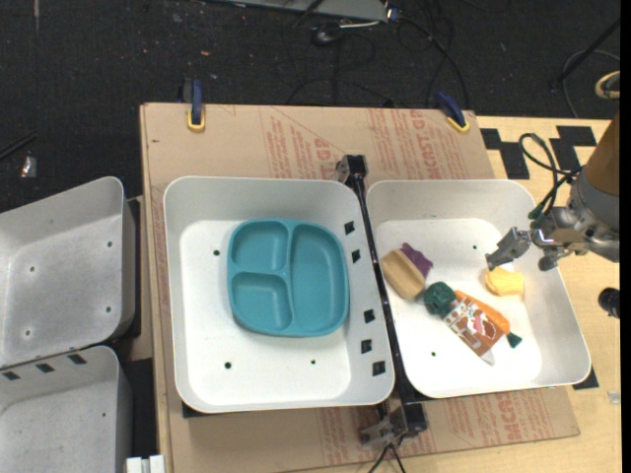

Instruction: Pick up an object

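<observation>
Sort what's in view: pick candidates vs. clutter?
Job:
claw
yellow block
tan block
purple piece
green lump
orange packet

Lying about:
teal divided plate
spare white bins
clamps

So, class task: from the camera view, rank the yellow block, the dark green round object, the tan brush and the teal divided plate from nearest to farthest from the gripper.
Measured from the gripper in the right bin:
1. Yellow block, just below it.
2. Dark green round object, toward the bin's middle.
3. Tan brush, near the bin's left wall.
4. Teal divided plate, in the left bin.
</observation>
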Controlling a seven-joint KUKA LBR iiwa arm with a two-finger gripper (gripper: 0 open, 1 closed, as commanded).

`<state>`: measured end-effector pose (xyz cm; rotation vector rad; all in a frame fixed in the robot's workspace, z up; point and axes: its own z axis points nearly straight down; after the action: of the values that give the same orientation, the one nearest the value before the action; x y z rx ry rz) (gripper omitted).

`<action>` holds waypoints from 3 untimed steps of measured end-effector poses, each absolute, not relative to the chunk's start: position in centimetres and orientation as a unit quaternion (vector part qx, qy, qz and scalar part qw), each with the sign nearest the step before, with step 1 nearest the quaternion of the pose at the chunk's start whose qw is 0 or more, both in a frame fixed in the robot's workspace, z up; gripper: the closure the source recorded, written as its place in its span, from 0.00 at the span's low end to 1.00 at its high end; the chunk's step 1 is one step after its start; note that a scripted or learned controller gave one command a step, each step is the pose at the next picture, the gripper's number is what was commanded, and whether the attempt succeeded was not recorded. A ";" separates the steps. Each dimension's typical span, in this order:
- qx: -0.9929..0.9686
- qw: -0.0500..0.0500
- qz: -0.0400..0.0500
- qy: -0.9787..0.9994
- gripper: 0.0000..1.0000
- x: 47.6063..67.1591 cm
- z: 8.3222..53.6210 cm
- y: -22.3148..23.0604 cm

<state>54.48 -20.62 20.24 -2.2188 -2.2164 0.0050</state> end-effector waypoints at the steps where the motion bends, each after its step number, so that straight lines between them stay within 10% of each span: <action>1: -0.708 0.002 0.001 -0.707 0.00 54.3 15.9 -20.7; 2: -0.707 0.002 0.001 -0.707 0.00 54.3 11.6 -20.7; 3: -0.707 -0.001 0.000 -0.707 1.00 54.5 12.9 -20.8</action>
<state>54.45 -20.75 12.86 -2.2231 -2.2218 -0.0005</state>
